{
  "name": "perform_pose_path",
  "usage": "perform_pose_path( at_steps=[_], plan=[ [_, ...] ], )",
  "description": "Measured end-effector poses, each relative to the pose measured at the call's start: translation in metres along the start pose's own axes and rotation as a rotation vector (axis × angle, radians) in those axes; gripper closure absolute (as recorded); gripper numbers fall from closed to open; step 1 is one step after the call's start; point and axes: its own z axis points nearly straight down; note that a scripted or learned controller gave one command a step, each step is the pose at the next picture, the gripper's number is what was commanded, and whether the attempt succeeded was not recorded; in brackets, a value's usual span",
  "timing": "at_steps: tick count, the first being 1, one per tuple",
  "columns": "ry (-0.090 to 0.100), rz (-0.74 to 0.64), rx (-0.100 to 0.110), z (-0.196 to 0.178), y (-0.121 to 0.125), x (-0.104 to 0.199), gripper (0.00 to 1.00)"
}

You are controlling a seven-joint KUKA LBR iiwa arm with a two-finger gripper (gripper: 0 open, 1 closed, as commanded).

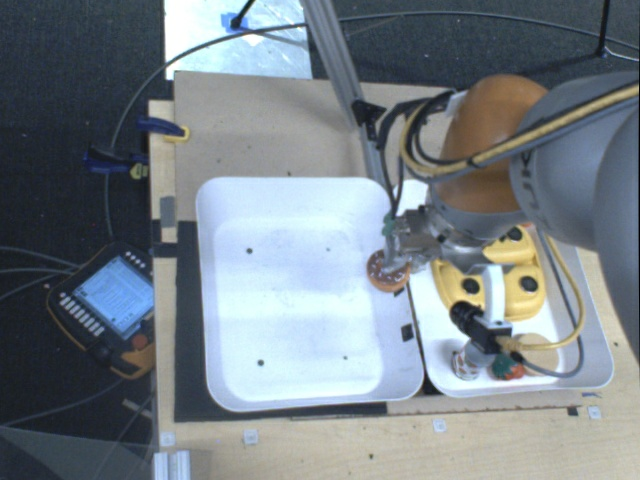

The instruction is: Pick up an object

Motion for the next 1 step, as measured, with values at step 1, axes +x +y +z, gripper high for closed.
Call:
perform_pose_path(
  at_steps=[1],
  plan=[
    [0.000,0.000,-0.001,-0.0106,-0.0054,0.0473,1.00]
  ],
)
